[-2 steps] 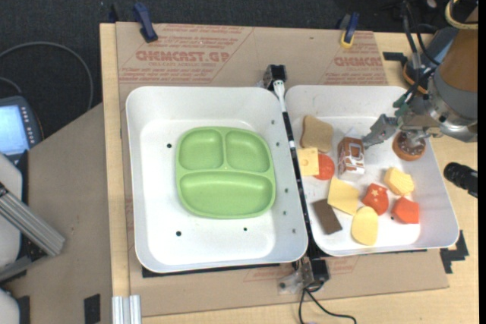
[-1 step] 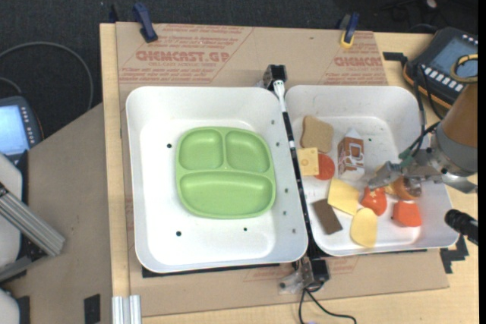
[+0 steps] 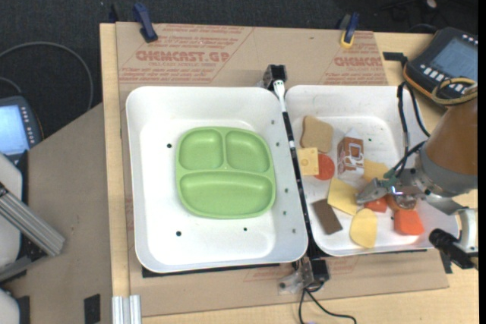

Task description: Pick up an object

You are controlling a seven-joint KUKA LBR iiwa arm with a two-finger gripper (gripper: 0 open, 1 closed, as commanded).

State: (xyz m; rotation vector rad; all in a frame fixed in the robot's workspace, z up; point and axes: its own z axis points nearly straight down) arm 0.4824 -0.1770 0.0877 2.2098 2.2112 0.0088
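Observation:
The right bin [image 3: 334, 96] holds several toy food pieces: a tan bread slice [image 3: 317, 133], a red-and-white packet [image 3: 351, 155], a yellow cheese wedge [image 3: 342, 197], a brown bar [image 3: 328, 218], a yellow rounded piece [image 3: 364, 228] and an orange block [image 3: 408, 221]. My gripper [image 3: 385, 191] is low over the right part of this bin, right above a small red piece [image 3: 375, 202]. The wrist hides what lies directly beneath it, and no piece can be seen lifted clear of the bin.
The left bin [image 3: 144, 163] carries a green divided plate [image 3: 225, 171]. A black divider rail [image 3: 290, 144] runs between the bins. A teach pendant [image 3: 448, 64] lies at the back right, with its cable dropping along the right bin's edge.

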